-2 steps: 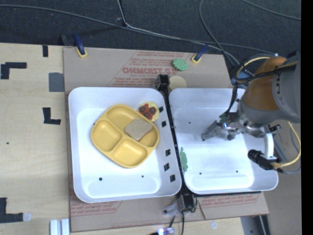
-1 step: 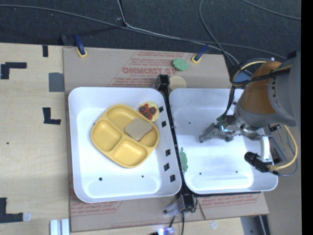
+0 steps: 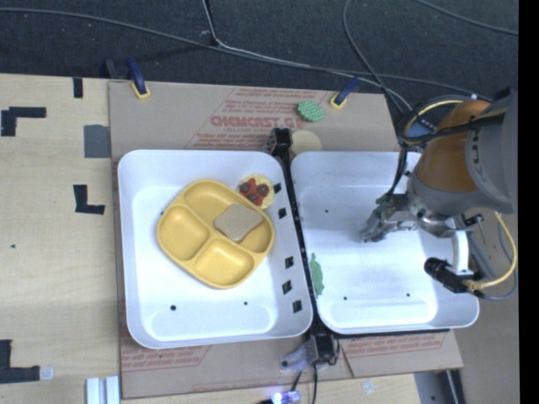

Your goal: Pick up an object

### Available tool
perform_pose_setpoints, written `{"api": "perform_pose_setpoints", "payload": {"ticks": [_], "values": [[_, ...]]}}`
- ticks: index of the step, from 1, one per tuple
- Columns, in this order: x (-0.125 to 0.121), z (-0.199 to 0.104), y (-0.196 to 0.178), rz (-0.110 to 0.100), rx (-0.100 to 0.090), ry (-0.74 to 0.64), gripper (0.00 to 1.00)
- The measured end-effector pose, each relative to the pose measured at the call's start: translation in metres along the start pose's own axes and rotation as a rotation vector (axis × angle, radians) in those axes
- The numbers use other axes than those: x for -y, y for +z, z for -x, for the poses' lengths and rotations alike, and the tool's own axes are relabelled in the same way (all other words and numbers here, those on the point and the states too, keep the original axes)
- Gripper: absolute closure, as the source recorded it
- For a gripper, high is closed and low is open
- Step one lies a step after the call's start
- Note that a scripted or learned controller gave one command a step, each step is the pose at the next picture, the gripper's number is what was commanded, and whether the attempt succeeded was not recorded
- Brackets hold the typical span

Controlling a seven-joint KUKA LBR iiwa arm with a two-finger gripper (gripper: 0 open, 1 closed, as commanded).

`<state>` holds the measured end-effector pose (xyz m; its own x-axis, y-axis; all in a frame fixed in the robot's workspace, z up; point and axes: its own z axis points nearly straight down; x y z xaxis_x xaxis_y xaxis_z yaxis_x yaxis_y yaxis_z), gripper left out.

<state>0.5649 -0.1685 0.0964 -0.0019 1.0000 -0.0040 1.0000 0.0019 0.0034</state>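
You have two shallow white bins: the left bin (image 3: pixel 143 310) holds one yellow divided plastic tray (image 3: pixel 189 234) carrying one tan flat square piece (image 3: pixel 237 222), with one small red-and-yellow item (image 3: pixel 256 189) touching its rim. The grey two-finger gripper (image 3: pixel 373 232) sits over the right bin (image 3: pixel 379 310); jaw state unclear

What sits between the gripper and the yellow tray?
In the camera view: bare floor of the right bin, then the black divider between the gripper and yellow tray.
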Motion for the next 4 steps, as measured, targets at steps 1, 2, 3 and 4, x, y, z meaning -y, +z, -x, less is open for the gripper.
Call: {"api": "perform_pose_setpoints", "payload": {"ticks": [1, 2, 3, 4], "values": [[-0.011, -0.001, -0.056, 0.001, -0.003, 0.000, 1.00], [-0.013, 0.001, -0.099, 0.000, -0.003, 0.000, 1.00], [-0.021, 0.007, -0.157, 0.002, -0.002, 0.001, 1.00], [-0.026, -0.039, -0.145, -0.004, -0.005, -0.003, 1.00]]}}
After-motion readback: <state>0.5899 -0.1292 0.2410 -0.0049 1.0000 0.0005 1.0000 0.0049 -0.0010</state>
